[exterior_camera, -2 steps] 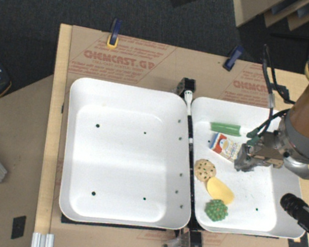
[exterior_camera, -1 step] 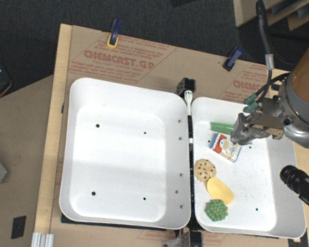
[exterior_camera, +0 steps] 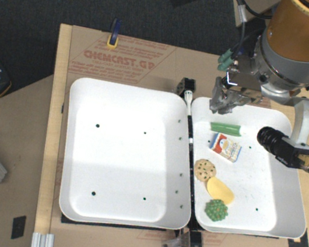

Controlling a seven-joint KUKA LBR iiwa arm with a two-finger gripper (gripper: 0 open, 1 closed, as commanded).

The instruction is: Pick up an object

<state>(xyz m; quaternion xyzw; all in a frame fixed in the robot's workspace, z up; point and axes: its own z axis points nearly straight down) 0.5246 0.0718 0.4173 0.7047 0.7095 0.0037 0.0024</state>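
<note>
Hovering end effector [exterior_camera: 224, 105] above green stick [exterior_camera: 225, 128]

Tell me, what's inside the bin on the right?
The right bin holds a green stick, a small carton, a cookie, a yellow piece and a green ball. The arm covers its far corner.

arm: enters from upper right, wrist angled downward | claw [exterior_camera: 224, 104]: pointing down, nothing visibly held

Just below the dark metallic gripper [exterior_camera: 224, 103], a green stick [exterior_camera: 225, 128] is being shown, then a red, white and blue carton [exterior_camera: 225, 146], a brown speckled cookie [exterior_camera: 205, 169], a yellow piece [exterior_camera: 219, 190] and a green knobbly ball [exterior_camera: 216, 210]; both bins [exterior_camera: 118, 161] are being seen as white.
</note>
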